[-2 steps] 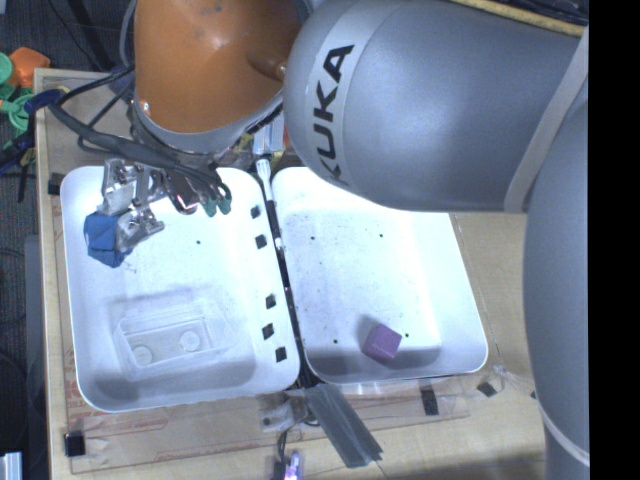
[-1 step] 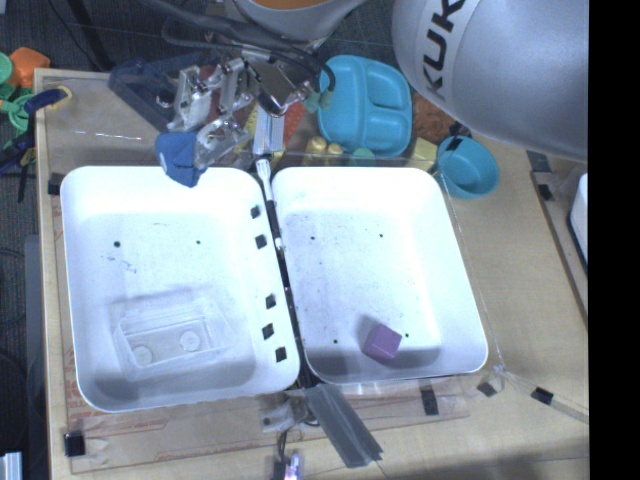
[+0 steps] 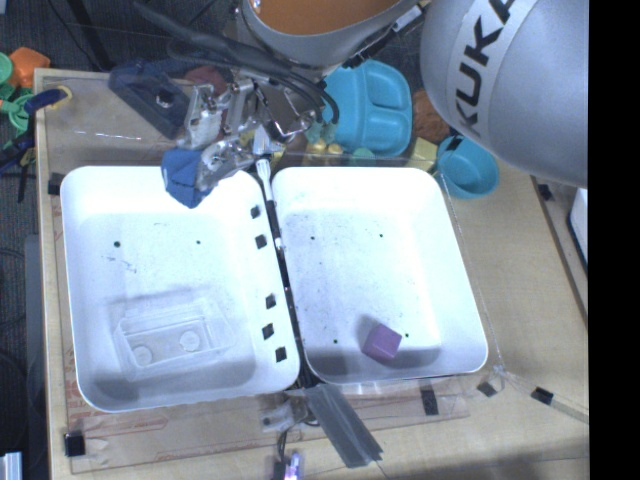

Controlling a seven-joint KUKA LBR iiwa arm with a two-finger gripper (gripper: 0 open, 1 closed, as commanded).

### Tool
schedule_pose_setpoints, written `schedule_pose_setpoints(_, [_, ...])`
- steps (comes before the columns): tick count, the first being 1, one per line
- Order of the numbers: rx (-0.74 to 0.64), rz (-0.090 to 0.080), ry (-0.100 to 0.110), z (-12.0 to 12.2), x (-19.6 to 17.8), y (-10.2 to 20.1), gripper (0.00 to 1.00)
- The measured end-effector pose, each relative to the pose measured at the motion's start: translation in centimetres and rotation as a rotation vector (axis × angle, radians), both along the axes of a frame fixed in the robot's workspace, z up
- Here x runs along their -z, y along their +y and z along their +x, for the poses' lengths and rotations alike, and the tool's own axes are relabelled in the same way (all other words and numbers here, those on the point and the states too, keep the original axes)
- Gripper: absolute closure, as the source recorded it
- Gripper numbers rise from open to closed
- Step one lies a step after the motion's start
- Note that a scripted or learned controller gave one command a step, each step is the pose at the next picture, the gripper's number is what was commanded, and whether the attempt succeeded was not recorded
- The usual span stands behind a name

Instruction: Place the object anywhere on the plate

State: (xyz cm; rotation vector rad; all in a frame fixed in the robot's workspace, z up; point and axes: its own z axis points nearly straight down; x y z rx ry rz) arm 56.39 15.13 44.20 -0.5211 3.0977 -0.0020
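My gripper (image 3: 204, 167) hangs over the far edge of the left bin (image 3: 85, 268), near the divider between the two bins. A crumpled blue object (image 3: 182, 177) sits between its metal fingertips, and the gripper is shut on it. The blue object is off the bin floor, just over the back rim. A clear plastic plate (image 3: 167, 334) lies flat in the near part of the left bin, well away from the gripper. A small purple cube (image 3: 381, 342) rests in the near part of the right bin (image 3: 440, 268).
Behind the bins lie a turquoise moulded tray (image 3: 378, 108), a turquoise cup (image 3: 468, 170), a dark blue-grey flat object (image 3: 150, 93) and green toys (image 3: 18, 98) at the far left. The arm's big grey body (image 3: 500, 58) looms over the back right.
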Motion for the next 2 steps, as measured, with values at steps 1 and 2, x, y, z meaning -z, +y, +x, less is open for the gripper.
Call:
schedule_pose_setpoints(1, [0.129, -0.001, 0.003, -6.1, 12.7, 4.6, 1.00])
schedule_pose_setpoints(2, [-0.066, 0.001, -0.004, -2.4, 1.4, -2.1, 1.00])
